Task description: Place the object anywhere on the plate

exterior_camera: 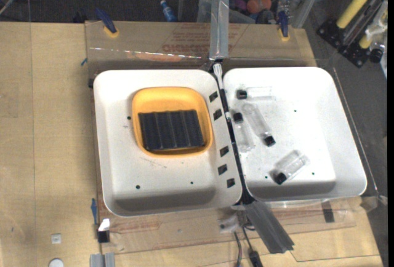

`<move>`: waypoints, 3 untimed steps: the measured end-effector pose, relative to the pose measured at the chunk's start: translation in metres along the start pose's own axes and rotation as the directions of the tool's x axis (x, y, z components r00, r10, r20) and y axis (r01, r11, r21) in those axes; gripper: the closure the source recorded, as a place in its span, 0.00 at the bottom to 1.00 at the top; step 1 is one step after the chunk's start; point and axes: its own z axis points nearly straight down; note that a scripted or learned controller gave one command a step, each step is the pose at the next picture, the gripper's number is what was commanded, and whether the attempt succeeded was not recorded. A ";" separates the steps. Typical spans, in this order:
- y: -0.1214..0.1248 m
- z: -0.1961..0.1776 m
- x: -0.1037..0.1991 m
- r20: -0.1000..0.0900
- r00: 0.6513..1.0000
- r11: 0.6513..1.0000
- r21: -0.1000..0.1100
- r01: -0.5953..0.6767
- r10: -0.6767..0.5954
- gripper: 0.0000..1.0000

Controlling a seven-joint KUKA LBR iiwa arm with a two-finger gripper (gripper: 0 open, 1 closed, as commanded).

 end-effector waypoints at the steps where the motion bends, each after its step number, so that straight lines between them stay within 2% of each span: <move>1: 0.000 0.001 0.000 0.001 0.925 0.925 -0.002 0.379 -0.379 1.00; 2: 0.000 0.001 0.000 0.003 0.748 0.748 -0.005 0.664 -0.664 1.00; 3: 0.001 0.001 -0.001 0.004 0.617 0.617 -0.004 0.787 -0.787 1.00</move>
